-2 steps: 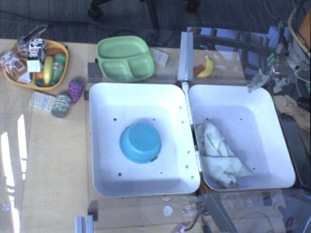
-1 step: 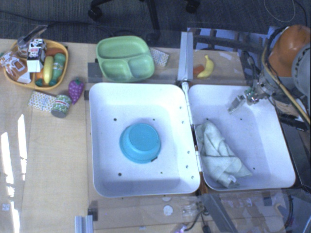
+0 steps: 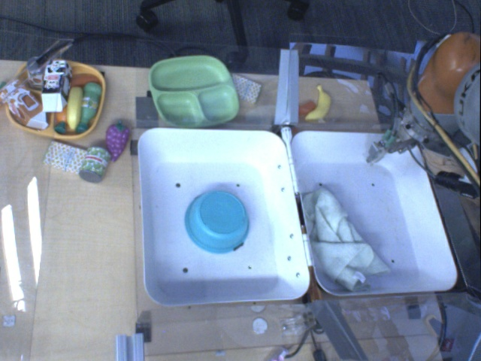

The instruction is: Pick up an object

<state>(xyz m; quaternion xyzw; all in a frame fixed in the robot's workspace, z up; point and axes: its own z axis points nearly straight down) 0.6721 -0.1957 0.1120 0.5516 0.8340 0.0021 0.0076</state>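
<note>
A blue bowl sits upside down in the left bin, a little toward 6 o'clock from the bin's middle. It is round, smooth and looks like plastic. Bare white floor lies all around it, with the most open room toward 12 o'clock, and it touches none of the walls.

In the right bin a white cloth lies crumpled and soft, in folds. It runs along the bin's 9 o'clock wall down toward the 6 o'clock corner, close to the wall. The part of this bin toward 12 and 3 o'clock is bare.

The end effector hangs over the right bin near its 12 o'clock rim, well apart from the cloth. It is small and partly blurred, so I cannot tell how it stands, and nothing is seen in it. The arm, with its orange part, comes in from 3 o'clock with cables around it.

Beyond the bins, at 12 o'clock, a green divided tray with rounded corners rests on the desk, and a yellow toy banana lies behind the right bin. At 10 o'clock stands a yellow bowl full of toy food, with purple toy grapes and a small can just beside it.
</note>
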